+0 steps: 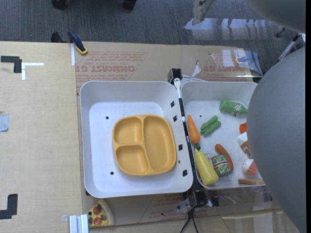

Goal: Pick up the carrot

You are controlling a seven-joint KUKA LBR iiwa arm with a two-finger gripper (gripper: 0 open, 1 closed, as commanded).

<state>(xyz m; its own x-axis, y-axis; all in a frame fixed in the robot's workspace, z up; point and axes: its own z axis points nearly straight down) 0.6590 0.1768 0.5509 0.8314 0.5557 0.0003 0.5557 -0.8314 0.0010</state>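
Note:
The carrot (193,129) is orange with a green stub and lies lengthwise against the left wall of the right bin (209,94). Beside it to the right lies a green pea pod (210,125). My grey arm (284,140) looms large over the right side of that bin and hides part of it. A pale shape at the top edge looks like my gripper (204,6), high over the floor beyond the bins and far from the carrot.
The left bin (92,130) holds a yellow divided plate (144,144). In the right bin, a yellow bottle (205,167), a small can (222,165), a red sausage (222,151) and a green bottle (233,108) crowd around the carrot.

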